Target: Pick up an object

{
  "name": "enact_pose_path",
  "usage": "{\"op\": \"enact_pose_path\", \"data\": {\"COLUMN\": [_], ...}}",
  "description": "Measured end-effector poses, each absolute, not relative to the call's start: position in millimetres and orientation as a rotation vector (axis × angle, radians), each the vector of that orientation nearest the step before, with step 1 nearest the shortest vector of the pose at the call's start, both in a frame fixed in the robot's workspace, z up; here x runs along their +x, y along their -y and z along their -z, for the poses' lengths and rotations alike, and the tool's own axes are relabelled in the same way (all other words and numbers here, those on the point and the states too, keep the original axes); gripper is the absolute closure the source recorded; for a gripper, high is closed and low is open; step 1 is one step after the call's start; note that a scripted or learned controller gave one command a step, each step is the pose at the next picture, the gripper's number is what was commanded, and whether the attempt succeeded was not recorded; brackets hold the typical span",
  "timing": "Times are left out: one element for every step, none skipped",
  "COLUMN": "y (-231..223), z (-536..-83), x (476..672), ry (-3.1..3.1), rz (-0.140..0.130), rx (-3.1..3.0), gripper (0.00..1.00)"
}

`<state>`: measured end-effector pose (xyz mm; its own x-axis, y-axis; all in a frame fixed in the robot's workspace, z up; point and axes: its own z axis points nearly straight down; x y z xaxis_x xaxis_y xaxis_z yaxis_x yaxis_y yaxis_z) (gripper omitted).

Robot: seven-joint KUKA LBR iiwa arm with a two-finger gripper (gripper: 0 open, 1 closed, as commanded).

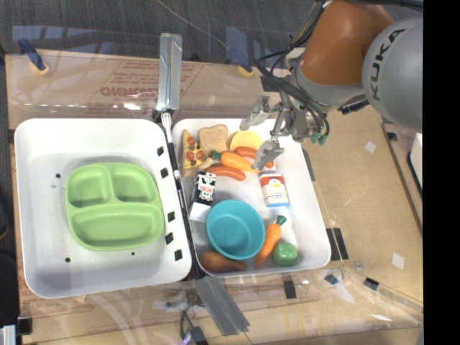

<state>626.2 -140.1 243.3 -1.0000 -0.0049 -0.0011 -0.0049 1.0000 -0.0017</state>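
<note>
The tool (266,139) hangs spread open, holding nothing, over crowded toy food (233,160) in the right bin (316,214); its fingers may hit neighbours and slip.

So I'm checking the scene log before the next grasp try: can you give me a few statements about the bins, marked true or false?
1. The green divided plate lies in the left bin. True.
2. The blue bowl sits on the green divided plate. False: it is in the right bin.
3. The claw is over the right bin's far end. True.
4. The carrot lies in the left bin. False: it lies beside the blue bowl.
</note>
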Motion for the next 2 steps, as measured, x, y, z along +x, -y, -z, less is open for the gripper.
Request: {"op": "enact_pose_path", "data": {"y": [132.2,125.6], "z": [-105.5,-91.6], "x": [621.0,596.6], "ry": [-3.105,-2.953], "rz": [0.000,0.001], "rx": [0.529,1.082], "gripper": [0.00,0.00]}}
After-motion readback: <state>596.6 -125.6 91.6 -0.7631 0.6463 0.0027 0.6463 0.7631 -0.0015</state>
